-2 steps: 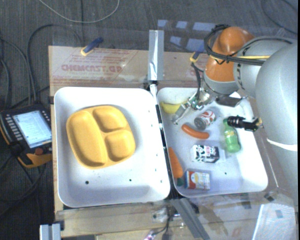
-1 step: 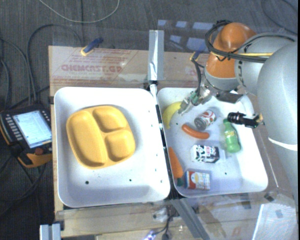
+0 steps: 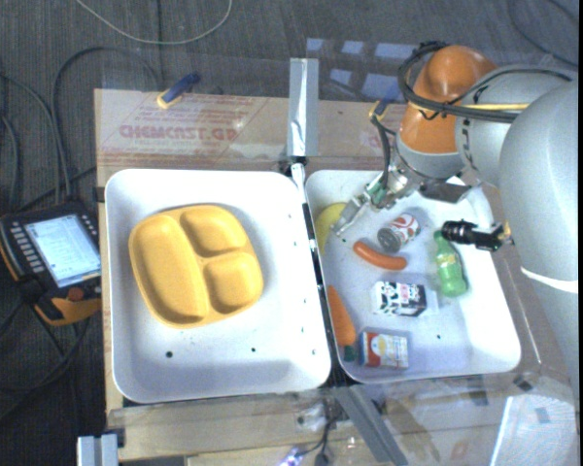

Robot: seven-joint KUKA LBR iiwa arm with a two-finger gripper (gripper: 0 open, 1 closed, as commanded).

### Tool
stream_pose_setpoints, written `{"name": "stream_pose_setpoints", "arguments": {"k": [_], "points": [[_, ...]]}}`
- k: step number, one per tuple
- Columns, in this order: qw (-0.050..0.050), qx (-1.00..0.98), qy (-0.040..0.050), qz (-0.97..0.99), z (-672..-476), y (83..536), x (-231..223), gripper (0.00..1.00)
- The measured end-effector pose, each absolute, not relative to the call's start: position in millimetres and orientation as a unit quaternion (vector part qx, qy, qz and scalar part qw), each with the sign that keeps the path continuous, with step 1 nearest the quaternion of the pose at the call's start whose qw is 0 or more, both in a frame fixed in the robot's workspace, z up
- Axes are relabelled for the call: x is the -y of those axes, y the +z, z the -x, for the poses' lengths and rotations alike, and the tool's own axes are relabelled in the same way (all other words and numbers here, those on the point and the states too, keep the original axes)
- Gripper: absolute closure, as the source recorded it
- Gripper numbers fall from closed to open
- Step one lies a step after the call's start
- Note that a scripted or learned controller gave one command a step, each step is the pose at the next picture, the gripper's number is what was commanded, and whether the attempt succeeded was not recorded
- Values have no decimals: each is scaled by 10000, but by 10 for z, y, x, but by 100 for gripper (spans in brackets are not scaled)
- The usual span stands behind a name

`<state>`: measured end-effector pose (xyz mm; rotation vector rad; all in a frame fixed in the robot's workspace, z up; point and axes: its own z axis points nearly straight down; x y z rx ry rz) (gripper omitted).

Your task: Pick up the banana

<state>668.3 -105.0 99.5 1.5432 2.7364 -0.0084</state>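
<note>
Banana (image 3: 327, 223) just left of gripper (image 3: 358, 209), at right bin (image 3: 486, 352) left wall, long axis up-down; finger spread impossible to tell

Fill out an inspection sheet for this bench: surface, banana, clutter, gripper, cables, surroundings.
Surface: two white bins side by side; left bin holds a yellow compartment tray.
Job's thing: banana lies at the upper left of the right bin, partly hidden by the gripper.
Clutter: hot dog, small can, green bottle, cow-print carton, carrot, red-labelled box, all in the right bin.
Gripper: gripper reaches down at the banana; no hold is visible.
Cables: white cable and dark cables on the floor.
Surroundings: teach pendant left of the bench; blue-and-yellow tool on the board behind the bins.
</note>
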Motion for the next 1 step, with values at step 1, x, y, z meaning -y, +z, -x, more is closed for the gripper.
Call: {"name": "stream_pose_setpoints", "arguments": {"k": [1], "points": [[33,-8711,-11,-4912,-6697,1092,1047,100]]}}
